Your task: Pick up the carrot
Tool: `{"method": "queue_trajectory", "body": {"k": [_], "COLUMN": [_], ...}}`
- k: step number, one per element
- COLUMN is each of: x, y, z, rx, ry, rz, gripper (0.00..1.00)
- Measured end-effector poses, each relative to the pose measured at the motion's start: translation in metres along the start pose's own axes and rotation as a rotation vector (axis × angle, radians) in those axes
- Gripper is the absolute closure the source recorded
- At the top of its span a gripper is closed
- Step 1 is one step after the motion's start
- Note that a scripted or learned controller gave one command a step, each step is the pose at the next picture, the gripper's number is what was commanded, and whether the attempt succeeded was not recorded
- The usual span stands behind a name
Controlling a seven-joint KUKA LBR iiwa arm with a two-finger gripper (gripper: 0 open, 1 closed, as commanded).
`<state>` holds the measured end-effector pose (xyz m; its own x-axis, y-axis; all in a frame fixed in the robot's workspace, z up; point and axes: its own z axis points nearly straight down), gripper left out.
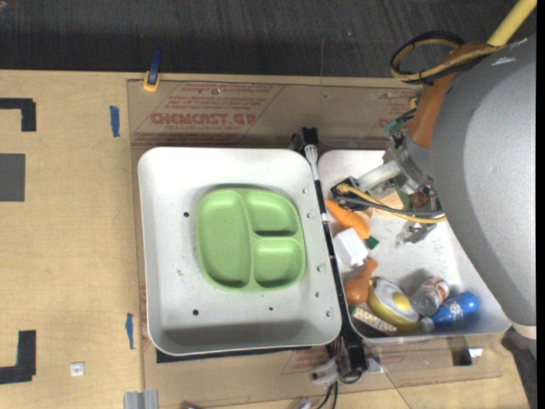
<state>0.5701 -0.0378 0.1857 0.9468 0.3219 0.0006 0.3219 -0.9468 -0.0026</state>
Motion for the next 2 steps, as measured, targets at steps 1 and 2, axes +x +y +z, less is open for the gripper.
{"method": "queue_trajectory", "body": {"k": [1, 2], "x": [-0.0412, -0.0413], "y": [-0.0480, -0.0472], "z": [0.0022, 0.0023], "rx": [0.006, 0.005], "ry": [-0.010, -0.010], "rz": [0.121, 0.122], "gripper": [0.00, 0.00]}}
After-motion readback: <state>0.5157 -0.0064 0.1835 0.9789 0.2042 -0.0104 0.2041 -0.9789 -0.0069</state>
